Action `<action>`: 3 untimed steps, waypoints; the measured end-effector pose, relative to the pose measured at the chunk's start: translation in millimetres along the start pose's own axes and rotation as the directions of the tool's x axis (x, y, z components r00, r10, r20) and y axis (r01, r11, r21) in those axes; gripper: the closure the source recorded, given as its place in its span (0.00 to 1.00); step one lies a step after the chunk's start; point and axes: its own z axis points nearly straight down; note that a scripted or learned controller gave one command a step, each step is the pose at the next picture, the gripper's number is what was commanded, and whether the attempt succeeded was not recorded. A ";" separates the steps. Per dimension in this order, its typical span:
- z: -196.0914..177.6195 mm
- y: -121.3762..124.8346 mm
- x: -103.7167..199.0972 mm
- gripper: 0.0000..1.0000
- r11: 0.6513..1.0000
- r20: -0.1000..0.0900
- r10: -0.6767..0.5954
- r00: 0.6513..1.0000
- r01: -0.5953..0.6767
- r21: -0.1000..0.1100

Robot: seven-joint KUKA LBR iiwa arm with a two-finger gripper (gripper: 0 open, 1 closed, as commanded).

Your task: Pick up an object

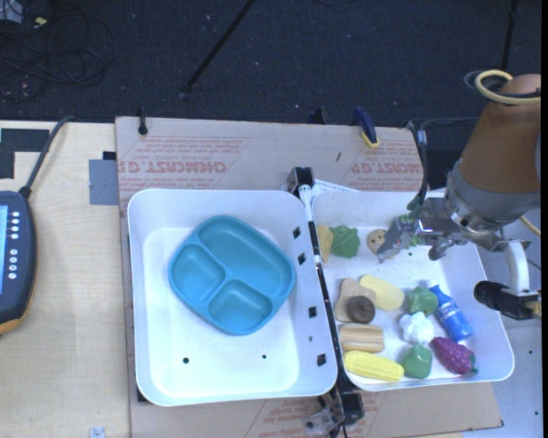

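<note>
My gripper [413, 246] hangs over the upper middle of the right bin [493, 359], with its two grey fingers spread apart and nothing between them. One fingertip is close to a small tan cookie [376, 240]. Left of that sit a green pepper [345, 241] and a yellow piece [324, 242]. Lower in the bin lie a yellow lemon shape [382, 292], a brown donut [358, 309], a hot dog bun [362, 338], corn [374, 366], a blue bottle [450, 315], purple grapes [452, 354] and a white piece [417, 327].
The left bin [155, 354] holds a blue divided plate [230, 272]. A ridge between the bins [315, 290] separates them. A teach pendant [0, 254] lies at the far left of the bench. The arm's grey body [498, 162] stands over the right bin's upper right corner.
</note>
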 end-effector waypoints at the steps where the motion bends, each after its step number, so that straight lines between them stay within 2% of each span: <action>1: 72.1 22.0 -67.7 0.00 1.000 0.001 0.004 1.000 -0.004 0.005; 2: 149.4 -0.6 -101.8 0.00 1.000 0.003 0.004 1.000 -0.004 -0.006; 3: 138.7 -0.5 -102.4 1.00 1.000 0.000 0.009 1.000 -0.009 -0.005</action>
